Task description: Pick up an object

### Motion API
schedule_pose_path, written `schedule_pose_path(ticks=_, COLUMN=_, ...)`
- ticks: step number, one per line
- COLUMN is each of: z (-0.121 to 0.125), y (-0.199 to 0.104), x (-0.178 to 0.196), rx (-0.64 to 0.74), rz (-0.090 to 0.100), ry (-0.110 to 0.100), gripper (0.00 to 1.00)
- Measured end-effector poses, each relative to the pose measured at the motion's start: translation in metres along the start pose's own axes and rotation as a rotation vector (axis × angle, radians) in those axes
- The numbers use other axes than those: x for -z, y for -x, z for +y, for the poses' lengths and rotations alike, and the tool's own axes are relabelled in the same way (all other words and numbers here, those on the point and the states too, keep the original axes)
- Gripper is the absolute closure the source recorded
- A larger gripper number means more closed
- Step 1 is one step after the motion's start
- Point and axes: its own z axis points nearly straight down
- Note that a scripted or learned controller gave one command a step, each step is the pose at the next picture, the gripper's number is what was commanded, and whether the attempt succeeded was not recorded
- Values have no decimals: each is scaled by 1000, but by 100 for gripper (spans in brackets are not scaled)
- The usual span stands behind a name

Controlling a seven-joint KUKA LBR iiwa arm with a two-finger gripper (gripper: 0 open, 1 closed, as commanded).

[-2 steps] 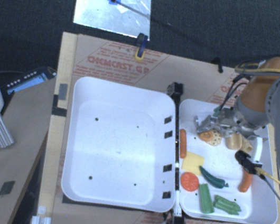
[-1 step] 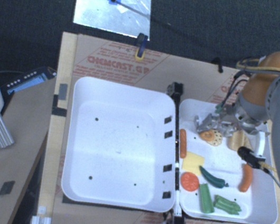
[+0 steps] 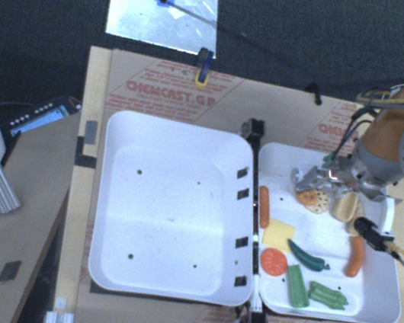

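The gripper (image 3: 313, 180) is hovering over the light, rigid toy cookie (image 3: 314, 199), best pinched across its edges; finger state unclear.

White bins (image 3: 183, 134) hold a red tomato slice (image 3: 273, 262), yellow cheese (image 3: 279, 233) and green pepper (image 3: 307, 256)

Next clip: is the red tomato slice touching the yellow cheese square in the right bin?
Touching. The camera view shows the tomato slice with its upper edge against the lower edge of the cheese square, no white bin floor between them.
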Motion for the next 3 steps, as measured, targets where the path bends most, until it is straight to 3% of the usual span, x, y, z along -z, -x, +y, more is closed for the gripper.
schedule_pose_path(ticks=1, z=17, y=9, x=-7, rx=11, rz=9, ry=-40, gripper=0)
schedule_pose_path(ticks=2, z=17, y=-22, x=-10, rx=1, rz=-5, ry=-19, gripper=0)
schedule_pose_path(ticks=3, z=22, y=-22, x=5, rx=3, rz=-9, ry=2, gripper=100)
